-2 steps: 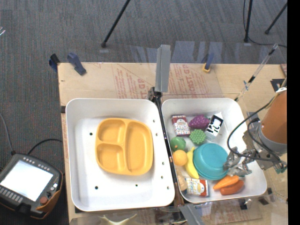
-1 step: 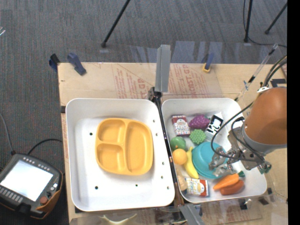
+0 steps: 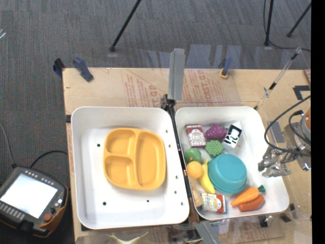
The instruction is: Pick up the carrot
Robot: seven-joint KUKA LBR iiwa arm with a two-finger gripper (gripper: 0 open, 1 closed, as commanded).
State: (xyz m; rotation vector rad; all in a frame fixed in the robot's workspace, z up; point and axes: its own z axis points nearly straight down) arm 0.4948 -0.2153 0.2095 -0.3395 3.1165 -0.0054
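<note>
The metal two-finger tool is seen at the right edge of the right shallow white plastic bin, just over its right rim, with nothing between its fingers; whether the fingers are spread or pressed together cannot be told. The tool is kept apart from the orange carrot with a green stem end, which is laid in the bin's front right corner, below and to the left of the tool, touching a reddish-orange elongated toy vegetable at its front side. A teal plastic bowl is placed just left of the carrot, and a yellow banana and a round orange fruit are set against the bowl's left side. A small red-and-white carton is found at the bin's front, and a purple bunch of grapes near its back. In the left shallow white plastic bin a yellow compartment plate is held. Both bins are carried on the plywood surface.
</note>
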